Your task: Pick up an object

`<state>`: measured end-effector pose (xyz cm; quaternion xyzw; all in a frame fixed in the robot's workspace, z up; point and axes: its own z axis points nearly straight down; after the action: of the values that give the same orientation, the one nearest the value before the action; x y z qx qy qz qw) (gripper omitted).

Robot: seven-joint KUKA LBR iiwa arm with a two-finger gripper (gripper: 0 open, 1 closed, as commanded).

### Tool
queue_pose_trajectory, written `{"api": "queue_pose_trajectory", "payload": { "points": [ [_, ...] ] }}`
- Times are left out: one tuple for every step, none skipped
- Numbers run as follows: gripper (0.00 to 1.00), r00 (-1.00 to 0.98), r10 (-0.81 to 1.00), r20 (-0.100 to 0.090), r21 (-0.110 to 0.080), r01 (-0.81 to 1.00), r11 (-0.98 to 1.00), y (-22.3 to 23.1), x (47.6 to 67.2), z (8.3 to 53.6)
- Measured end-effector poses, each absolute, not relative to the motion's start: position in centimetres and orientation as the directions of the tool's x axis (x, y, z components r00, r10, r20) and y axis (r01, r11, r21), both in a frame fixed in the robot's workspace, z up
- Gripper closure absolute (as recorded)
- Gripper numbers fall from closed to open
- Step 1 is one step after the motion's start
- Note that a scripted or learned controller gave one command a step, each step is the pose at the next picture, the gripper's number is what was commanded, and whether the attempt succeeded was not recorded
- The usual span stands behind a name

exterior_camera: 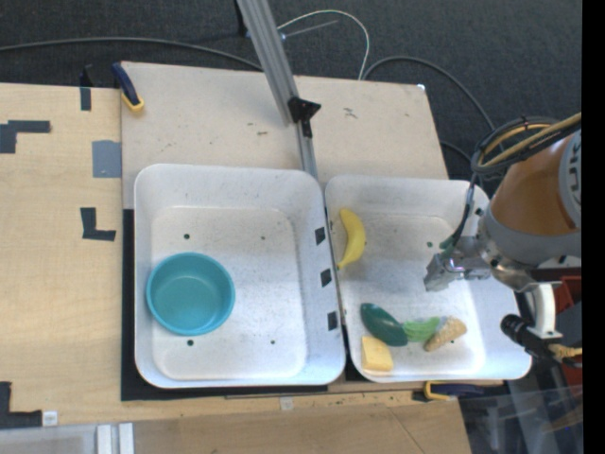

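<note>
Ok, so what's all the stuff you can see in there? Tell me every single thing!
Bins: two, white, side by side on the bench.
Bowl: one, blue, front left of the left bin.
Banana: one, yellow, by the left wall of the right bin.
Dark green object: one, front of the right bin.
Light green object: one, just right of the dark green one.
Tan object: one, right of the light green one.
Yellow block: one, front edge of the right bin.
Clamp: one, blue and yellow, back left of the bench.
Arm: one, grey and orange, at the right.
Gripper: one, over the right bin, holding nothing that I can see.
</note>
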<state>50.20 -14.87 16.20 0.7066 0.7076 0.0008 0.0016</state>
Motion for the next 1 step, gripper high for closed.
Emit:
{"api": "queue_pose_trajectory", "payload": {
  "points": [
    [1.0,-0.001,1.0,-0.002,0.005,1.0,0.002,-15.26,51.02,22.12]
  ]
}}
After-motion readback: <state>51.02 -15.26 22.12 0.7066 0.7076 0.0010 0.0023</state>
